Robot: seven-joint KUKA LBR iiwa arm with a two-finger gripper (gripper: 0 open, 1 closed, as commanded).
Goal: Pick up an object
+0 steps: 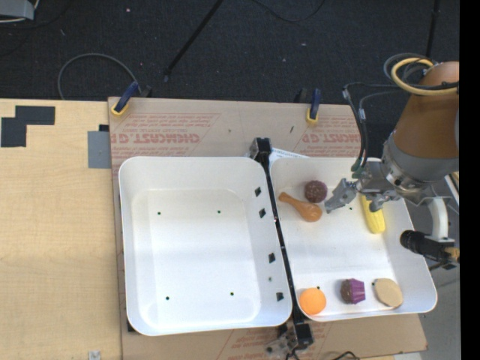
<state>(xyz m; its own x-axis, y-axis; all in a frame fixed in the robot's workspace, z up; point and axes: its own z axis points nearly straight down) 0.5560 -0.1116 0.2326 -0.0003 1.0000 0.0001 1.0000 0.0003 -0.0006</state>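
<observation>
My gripper (360, 199) hangs over the upper middle of the right bin (409, 272), open, with nothing between its fingers. Its left finger (339, 198) points toward a dark maroon ball (316, 191) and a brown pear-shaped piece (302, 207), just short of both. A yellow corn-like piece (374, 217) lies directly below the gripper's right side. Along the bin's front edge sit an orange ball (313, 301), a purple block (353, 291) and a tan oval piece (388, 292).
The left bin (131, 201) sits beside the right one, with a black divider strip (271, 223) between them. Both rest on cardboard (187, 130) clamped at the back. The arm's orange band (426, 122) and cables (360, 126) rise at the right.
</observation>
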